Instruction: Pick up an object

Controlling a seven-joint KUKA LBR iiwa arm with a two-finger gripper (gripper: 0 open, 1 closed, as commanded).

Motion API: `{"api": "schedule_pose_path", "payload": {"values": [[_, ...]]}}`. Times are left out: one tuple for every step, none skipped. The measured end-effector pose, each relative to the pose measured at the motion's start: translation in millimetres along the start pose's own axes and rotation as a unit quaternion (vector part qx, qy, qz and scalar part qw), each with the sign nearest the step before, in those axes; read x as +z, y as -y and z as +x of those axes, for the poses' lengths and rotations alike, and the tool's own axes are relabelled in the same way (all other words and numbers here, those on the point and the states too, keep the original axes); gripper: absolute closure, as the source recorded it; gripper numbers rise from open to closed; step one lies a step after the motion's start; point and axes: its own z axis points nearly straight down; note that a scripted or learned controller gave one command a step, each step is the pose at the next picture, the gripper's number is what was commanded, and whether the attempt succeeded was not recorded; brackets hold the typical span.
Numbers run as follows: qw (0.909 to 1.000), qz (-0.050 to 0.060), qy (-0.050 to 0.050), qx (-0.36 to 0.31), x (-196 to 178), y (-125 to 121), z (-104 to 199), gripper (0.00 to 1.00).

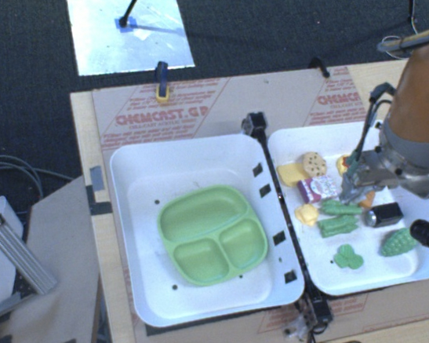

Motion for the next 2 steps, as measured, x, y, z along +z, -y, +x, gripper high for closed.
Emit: {"api": "schedule_pose_path", "payload": {"values": [[1.0,0.003,0.0,0.001,-9.2,1.1,-52.0,1.0],[0.9999,-0.002,-0.005,-0.012,-112.4,-0.6,127.1,1.0]]}}
